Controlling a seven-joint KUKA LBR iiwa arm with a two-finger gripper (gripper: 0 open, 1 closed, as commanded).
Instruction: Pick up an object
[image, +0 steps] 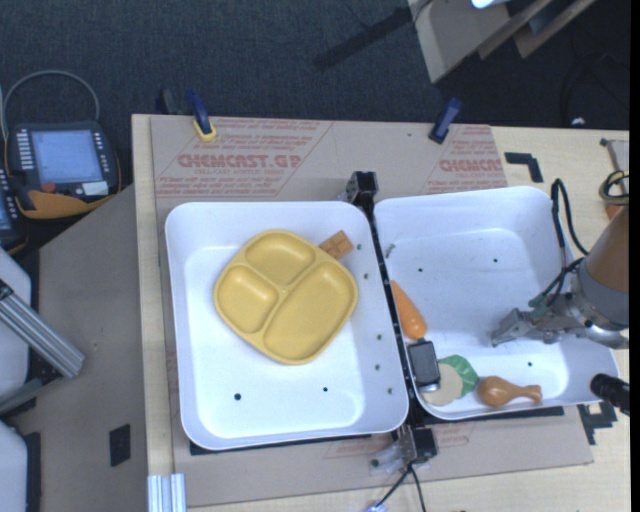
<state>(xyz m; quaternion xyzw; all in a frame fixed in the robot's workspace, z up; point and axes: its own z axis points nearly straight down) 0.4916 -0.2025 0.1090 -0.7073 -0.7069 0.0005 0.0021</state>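
1. I see the nearest target, a drumstick (508, 391), lying at the right bin's (470, 225) front edge, just beside a green-and-cream piece (452, 377).
2. The gripper (525, 327) hangs above bare floor with its fingers spread, holding nothing.
3. Risk: closing here grabs air (target sits nearer the front wall).
4. Risk: the wall blocks a finger.

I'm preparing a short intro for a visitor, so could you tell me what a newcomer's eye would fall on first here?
The yellow plate with three compartments stands out most, sitting in the left bin. Next comes the arm's claw, low over the right bin from the right side. Along that bin's near-left edge lie a carrot, a black block and a drumstick.
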